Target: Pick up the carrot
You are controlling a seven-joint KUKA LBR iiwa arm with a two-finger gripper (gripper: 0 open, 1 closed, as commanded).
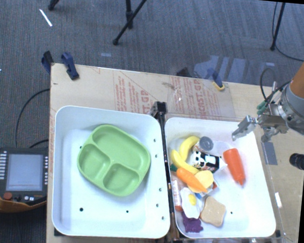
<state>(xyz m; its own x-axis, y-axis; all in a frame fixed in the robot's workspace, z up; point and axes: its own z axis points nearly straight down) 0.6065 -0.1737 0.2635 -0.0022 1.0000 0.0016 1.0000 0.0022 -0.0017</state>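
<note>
The carrot (235, 165) is a stubby orange toy, smooth and tapered, lying flat on the white floor of the right-hand bin (256, 210). It sits in the bin's upper right part, slanted so one end points up-left and the other down-right. It lies apart from the heap of other toy food to its left, with bare bin floor around it.

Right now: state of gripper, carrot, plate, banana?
gripper: open, above the right bin's far edge, holding nothing
carrot: lying loose in the right bin, ungrasped
green plate: right side up in the left bin
banana: lying among the toys
</note>
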